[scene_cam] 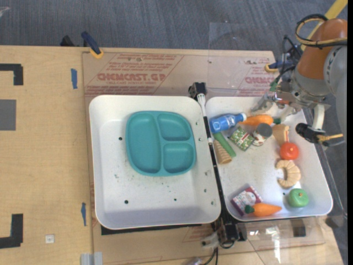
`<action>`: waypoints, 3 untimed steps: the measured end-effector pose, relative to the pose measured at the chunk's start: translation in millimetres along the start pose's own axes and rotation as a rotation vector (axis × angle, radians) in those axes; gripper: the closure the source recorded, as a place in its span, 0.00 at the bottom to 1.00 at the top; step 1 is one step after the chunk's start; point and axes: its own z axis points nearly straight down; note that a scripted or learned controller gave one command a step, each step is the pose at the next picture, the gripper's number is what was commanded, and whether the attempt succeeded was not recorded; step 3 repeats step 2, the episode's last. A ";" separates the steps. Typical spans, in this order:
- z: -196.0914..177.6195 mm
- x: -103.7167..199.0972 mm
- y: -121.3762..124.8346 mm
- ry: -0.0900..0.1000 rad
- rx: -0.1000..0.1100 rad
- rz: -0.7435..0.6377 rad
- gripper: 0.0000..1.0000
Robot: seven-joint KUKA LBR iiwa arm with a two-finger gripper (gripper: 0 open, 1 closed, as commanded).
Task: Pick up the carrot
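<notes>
The carrot (263, 208) lies at the right bin's (322, 173) front edge — well apart from the tool (277, 99), whose state I cannot tell.

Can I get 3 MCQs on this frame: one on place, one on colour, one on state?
1. Where does the carrot lie?
A. on the teal plate
B. near the front edge of the right bin, beside the green apple
C. on the cardboard behind the bins

2. What colour is the bottle?
A. blue
B. red
C. yellow

3. What state is the plate in?
A. flipped over
B. stacked with food
C. upright in the left bin, nothing in its compartments

Key:
1 B: the carrot sits at the front of the right bin, just left of the apple.
2 A: the bottle's body is blue, with a white cap.
3 C: the plate's three compartments face up and show bare teal, in the left bin.
</notes>
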 end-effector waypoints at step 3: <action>2.9 24.4 -19.5 -0.016 0.007 0.007 1.00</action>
